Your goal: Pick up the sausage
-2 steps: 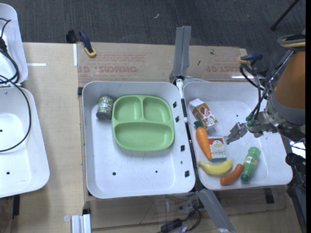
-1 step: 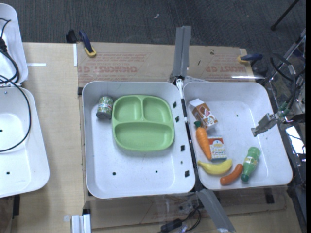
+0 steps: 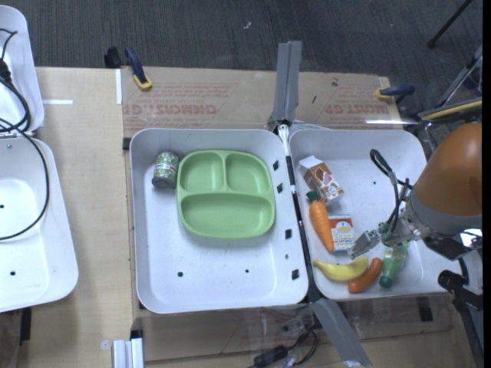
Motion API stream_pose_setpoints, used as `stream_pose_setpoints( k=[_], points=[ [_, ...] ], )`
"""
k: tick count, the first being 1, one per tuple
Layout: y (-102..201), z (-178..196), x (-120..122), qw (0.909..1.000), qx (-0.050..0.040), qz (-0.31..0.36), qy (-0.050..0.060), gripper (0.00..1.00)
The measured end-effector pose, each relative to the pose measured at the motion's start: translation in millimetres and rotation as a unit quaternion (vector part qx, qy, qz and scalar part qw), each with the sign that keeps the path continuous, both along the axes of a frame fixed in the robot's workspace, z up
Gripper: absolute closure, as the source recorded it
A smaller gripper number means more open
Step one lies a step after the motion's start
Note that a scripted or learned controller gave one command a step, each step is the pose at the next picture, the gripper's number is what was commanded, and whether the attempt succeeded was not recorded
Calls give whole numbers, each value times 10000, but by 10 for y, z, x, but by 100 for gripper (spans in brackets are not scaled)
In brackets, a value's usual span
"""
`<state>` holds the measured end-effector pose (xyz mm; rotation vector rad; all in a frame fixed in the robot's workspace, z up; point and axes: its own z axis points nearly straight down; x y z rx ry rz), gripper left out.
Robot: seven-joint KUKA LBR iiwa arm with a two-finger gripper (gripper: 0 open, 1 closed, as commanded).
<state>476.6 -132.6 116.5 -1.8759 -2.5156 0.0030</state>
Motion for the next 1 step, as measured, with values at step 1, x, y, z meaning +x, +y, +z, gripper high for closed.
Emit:
stream_pose_setpoints(
  k=[1],
  points=[
    [37,-220,379,9997,-2,-246,-28,0]
  ],
)
